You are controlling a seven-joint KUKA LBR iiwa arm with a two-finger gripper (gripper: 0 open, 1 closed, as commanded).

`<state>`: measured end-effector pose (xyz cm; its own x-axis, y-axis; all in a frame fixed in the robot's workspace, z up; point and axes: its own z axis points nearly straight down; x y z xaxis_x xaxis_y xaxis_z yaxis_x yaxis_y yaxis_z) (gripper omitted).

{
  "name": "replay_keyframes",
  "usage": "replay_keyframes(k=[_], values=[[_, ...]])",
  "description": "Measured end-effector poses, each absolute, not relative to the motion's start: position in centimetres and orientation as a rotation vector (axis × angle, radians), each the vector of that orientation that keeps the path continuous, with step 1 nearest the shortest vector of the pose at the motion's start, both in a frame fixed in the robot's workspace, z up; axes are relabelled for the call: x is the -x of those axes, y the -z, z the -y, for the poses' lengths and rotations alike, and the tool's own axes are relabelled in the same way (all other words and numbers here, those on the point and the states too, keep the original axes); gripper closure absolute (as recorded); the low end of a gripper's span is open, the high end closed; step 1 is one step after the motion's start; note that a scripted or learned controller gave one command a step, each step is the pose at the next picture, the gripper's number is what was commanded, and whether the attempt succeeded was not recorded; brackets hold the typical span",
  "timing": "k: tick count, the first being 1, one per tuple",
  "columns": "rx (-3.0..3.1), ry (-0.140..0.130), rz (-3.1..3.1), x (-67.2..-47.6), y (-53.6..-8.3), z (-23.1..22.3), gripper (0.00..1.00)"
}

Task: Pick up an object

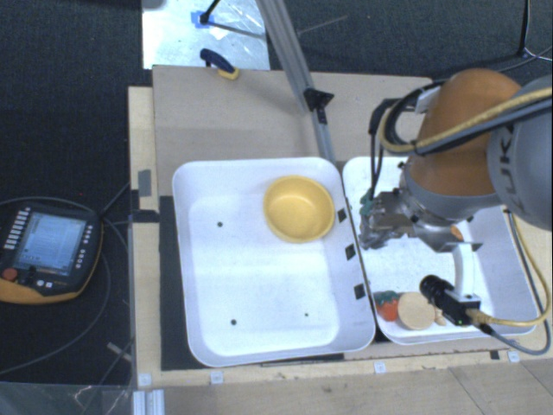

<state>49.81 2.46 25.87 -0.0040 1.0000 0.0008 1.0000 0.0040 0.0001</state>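
A yellow bowl (299, 207) sits in the left bin (216, 318) near its far right corner. In the right bin (510, 305) my gripper (374, 228) hangs low by the bin's left wall, under the grey and orange wrist. Near the front of that bin lie a small orange and green item (386, 303) and a round tan piece (416, 313). The arm covers most of the right bin.
A black cylinder with a cable (445, 297) juts from the arm over the front of the right bin. A metal pole (289, 46) slants across the bench behind the bins. A teach pendant (43, 253) lies on the floor at the left.
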Motion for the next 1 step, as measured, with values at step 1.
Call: replay_keyframes(k=[1], values=[[2.217, 0.000, 2.225, -50.09, -24.15, -7.25, 1.00]])
